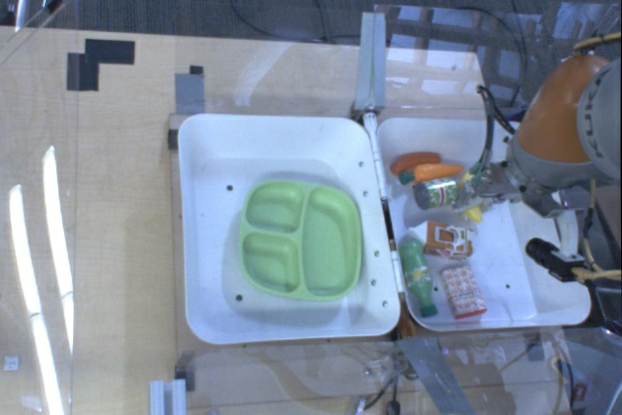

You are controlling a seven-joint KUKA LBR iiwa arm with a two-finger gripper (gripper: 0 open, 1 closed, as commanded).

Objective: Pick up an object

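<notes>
Pale wooden bench (87,238) seen from above at a slant, bearing two shallow white bins side by side. At the far left of the bench, two black marks lie near its back edge. The left bin (204,209) holds a green divided plate (301,239) with three compartments, lying flat near the bin's middle. The right bin (544,301) holds the loose objects: at its back, a red sausage-shaped piece (415,160) lies just beside an orange carrot-shaped piece (436,172); below these, a small can with a green label (437,193) lies on its side, with a small yellow item (473,212) just to its right. Toward the front, an orange-and-white packet (449,239) sits in the middle, a green bottle (418,275) lies along the left wall, and a red patterned box (464,293) rests near the front wall. The arm (569,126), grey with an orange band, enters from the right; its gripper (486,182) is low over the bin at the can's right end. Whether the fingers are parted or closed, and whether they hold the can, cannot be told. Cables run across the dark floor behind the bench.
</notes>
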